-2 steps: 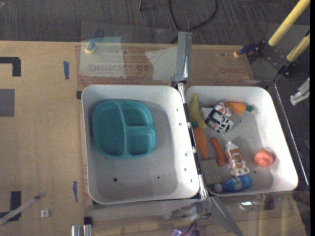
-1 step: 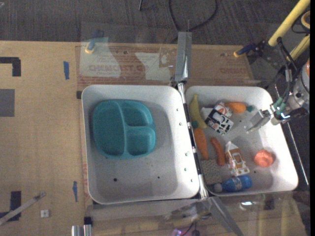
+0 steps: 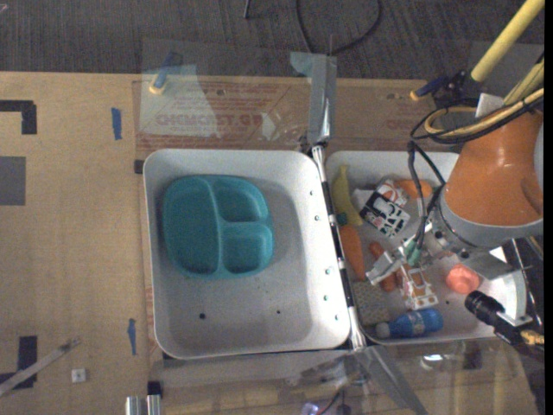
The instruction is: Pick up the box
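A small black-and-white patterned box (image 3: 385, 213) lies in the upper middle of the right bin (image 3: 380, 164), beside a banana (image 3: 343, 195). A second small carton, white with red print (image 3: 419, 290), lies lower in the same bin. My gripper (image 3: 396, 268) hangs low over the middle of the right bin, between the two boxes and just right of a carrot (image 3: 352, 251). The grey arm with its orange band (image 3: 494, 180) covers the bin's right part. I see nothing clearly held in the gripper.
A blue bottle (image 3: 415, 323) lies near the right bin's front wall and a pink-red object (image 3: 462, 277) at its right. The left bin (image 3: 173, 335) holds a teal divided plate (image 3: 218, 225). Cables and a yellow pole (image 3: 508, 31) stand at the upper right.
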Controlling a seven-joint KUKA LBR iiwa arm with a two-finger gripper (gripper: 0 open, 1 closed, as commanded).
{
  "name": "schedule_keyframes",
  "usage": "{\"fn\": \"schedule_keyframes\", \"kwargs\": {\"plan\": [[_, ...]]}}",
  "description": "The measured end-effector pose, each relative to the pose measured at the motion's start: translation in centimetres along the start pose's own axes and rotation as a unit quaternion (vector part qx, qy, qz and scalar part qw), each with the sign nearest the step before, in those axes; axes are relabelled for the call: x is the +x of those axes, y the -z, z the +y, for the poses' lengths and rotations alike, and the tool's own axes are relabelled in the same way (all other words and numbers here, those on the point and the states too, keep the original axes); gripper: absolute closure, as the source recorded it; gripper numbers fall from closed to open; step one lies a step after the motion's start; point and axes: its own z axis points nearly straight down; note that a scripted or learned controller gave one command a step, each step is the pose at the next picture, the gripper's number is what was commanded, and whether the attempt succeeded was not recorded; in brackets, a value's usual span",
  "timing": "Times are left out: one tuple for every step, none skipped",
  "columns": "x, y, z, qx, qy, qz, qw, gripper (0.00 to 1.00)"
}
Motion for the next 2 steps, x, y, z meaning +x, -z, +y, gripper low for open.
{"fn": "schedule_keyframes", "kwargs": {"plan": [[-13.6, 24.1, -5.6, -0.001, -0.067, -0.002, 0.9977, 0.00], [-13.7, 25.2, -5.5, -0.003, -0.066, -0.005, 0.9978, 1.00]]}}
